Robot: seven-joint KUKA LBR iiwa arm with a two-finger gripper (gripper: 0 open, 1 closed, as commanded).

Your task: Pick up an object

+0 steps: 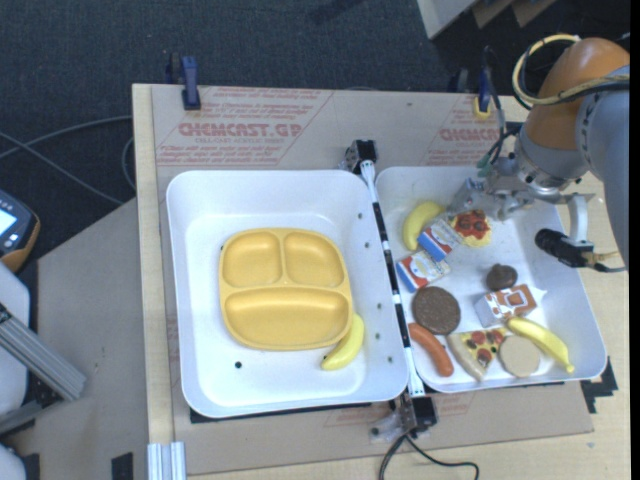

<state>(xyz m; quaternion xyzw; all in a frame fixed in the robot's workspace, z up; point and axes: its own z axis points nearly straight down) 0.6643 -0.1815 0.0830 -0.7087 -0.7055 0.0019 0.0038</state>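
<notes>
Camera view: gripper (478, 203) low in the right bin (590, 308), whether open or closed can't be told; toy pizza (472, 227) just below it

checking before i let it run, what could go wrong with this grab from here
1. The gripper sits over the crowded top of the right bin; the red toy, the blue and white packet and a banana lie close together, so it may nudge or catch the wrong one.
2. It works near the bin's far rim, which could block a finger.
</notes>
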